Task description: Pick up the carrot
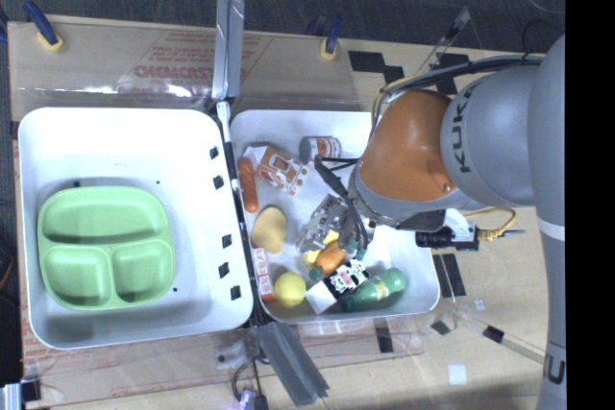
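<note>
Camera view looks down on two white bins, and I'll take the right bin (288, 125) as my landmark. The arm (500, 139) reaches over that bin's right half, its orange band (408, 149) hanging above the bin's middle. The gripper (332, 226) is down among the clutter in the bin's lower middle; I cannot tell from here how it is set. The carrot (330, 257) lies just below the gripper, close against it, near the bin's lower edge. A lemon (289, 288) sits lower left of the carrot, a green bottle (377, 291) lower right, and a potato (270, 229) to its left. Left of the right bin, the left bin (115, 130) holds a green divided tray (106, 247).
</note>
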`<action>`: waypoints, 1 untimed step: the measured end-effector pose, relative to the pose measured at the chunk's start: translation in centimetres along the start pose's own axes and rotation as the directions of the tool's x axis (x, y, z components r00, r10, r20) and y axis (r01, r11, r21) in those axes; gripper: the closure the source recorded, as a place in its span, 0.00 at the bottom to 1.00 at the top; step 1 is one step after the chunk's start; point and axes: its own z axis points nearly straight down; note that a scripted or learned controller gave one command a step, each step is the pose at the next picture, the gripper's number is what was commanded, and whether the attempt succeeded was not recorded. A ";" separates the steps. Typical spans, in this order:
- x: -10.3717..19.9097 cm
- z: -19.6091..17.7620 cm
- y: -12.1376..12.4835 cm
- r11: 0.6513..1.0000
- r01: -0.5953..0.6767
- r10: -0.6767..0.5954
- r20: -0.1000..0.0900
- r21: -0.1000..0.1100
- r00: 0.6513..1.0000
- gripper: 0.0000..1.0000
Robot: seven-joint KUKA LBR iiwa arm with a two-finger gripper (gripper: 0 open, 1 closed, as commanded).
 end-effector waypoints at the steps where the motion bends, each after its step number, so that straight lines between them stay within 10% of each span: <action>1: 0.0 0.0 0.0 1.000 0.000 0.000 0.000 0.001 1.000 0.00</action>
